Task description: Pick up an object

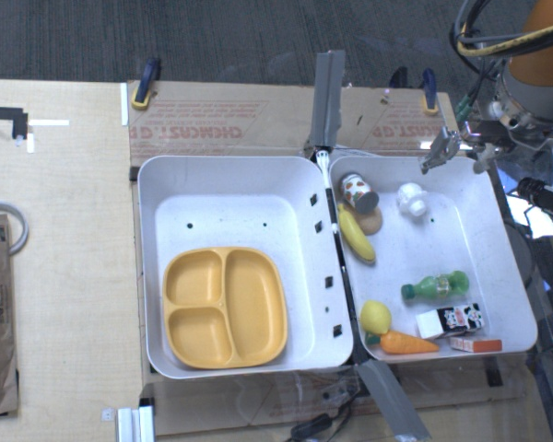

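Gripper (pixel 456 147) hangs over the right bin's (pixel 509 247) far rim, finger state can't tell; I'd target the isolated green bottle (pixel 435 286), descending straight across its narrow body.

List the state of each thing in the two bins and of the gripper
yellow divided plate: flat in left bin.
banana: lying in right bin.
green bottle: on its side.
carrot: lying by the near wall.
lemon: resting beside carrot.
gripper: above right bin's far edge.
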`<act>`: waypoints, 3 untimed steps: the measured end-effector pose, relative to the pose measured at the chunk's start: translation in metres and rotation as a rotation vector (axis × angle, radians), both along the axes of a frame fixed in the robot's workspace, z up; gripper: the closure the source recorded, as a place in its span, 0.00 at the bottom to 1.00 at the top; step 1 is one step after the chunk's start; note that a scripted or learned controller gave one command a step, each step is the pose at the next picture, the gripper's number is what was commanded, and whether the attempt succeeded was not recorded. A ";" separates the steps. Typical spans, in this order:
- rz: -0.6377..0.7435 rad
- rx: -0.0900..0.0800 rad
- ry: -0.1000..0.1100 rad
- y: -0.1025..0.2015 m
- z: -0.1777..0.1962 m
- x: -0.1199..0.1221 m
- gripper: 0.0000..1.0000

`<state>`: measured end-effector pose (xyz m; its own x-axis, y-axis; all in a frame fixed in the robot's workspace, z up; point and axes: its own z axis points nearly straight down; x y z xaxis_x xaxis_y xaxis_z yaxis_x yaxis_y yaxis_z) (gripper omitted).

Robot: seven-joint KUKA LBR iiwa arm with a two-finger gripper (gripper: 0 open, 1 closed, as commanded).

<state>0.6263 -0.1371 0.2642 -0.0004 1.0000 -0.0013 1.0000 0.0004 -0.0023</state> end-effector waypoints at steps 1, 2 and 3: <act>0.112 0.000 0.000 -0.034 -0.073 0.007 0.00; 0.311 0.000 -0.003 -0.046 -0.168 0.033 0.00; 0.405 0.000 -0.002 -0.043 -0.172 0.027 0.00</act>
